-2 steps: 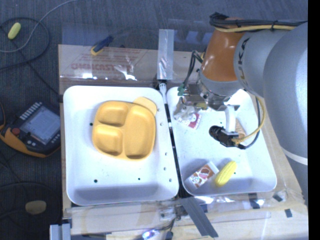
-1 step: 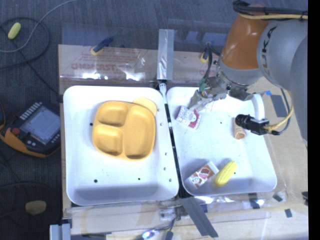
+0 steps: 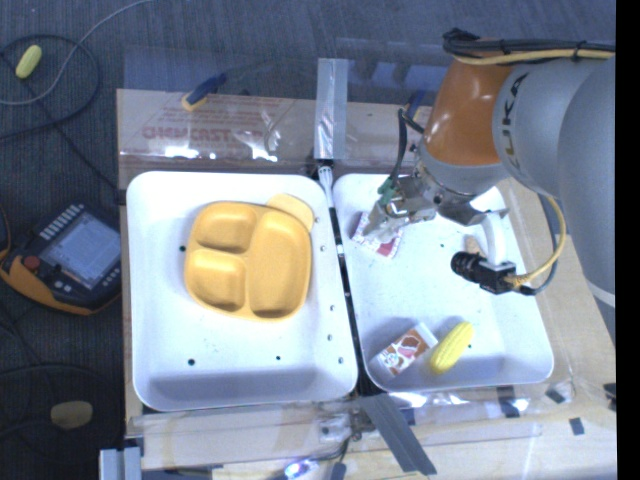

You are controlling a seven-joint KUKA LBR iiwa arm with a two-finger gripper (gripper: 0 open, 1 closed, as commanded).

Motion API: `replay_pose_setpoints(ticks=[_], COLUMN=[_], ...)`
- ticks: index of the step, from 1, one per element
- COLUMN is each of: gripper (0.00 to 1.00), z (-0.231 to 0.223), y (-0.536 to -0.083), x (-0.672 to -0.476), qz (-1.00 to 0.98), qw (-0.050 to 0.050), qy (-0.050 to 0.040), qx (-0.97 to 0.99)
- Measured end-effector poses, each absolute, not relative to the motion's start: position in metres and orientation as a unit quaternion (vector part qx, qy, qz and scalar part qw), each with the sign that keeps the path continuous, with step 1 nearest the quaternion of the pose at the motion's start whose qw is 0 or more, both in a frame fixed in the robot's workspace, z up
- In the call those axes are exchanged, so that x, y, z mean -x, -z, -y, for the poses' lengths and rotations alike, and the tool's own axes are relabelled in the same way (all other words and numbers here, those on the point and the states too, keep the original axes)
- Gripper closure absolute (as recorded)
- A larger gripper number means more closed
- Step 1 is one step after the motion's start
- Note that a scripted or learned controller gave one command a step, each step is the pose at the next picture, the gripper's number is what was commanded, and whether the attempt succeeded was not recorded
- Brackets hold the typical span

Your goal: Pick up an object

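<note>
Objects for picking lie in two shallow white plastic bins set side by side on the table. In the left white bin sits a yellow plastic divided tray with three compartments, turned at a slant near the bin's middle; a pale yellow rounded piece pokes out from under its upper right edge. The right white bin holds three loose items. A small crumpled packet with red and white print lies near the bin's upper left corner, close beside the dividing wall. Toward the front edge, a small rectangular carton with a red and brown label lies tilted, and just beside it on the right rests a yellow plastic corn cob.

The grey arm with its orange band reaches in from the right, and its end effector is lowered over the upper left part of the right bin, right above the crumpled packet. Whether it is parted or closed, or gripping anything, cannot be made out.
</note>
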State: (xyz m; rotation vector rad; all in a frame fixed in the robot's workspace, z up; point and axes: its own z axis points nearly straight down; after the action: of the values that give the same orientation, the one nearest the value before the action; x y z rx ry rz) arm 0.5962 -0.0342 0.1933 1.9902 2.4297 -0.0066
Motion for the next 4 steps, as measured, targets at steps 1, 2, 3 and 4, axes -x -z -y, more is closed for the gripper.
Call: replay_pose_setpoints(ticks=[1, 2, 3, 4], gripper=[1.00, 1.00, 1.00, 1.00], z=[0.038, -0.044, -0.002, 0.044], y=[-0.219, -0.182, -0.218, -0.190], x=[-0.547, -0.615, -0.633, -0.594], qz=[-0.807, -0.788, -0.787, -0.792], qw=[0.000, -0.002, 0.000, 0.000], qy=[0.0013, 0.0008, 0.0008, 0.0018], qx=[-0.590, -0.615, -0.617, -0.611])
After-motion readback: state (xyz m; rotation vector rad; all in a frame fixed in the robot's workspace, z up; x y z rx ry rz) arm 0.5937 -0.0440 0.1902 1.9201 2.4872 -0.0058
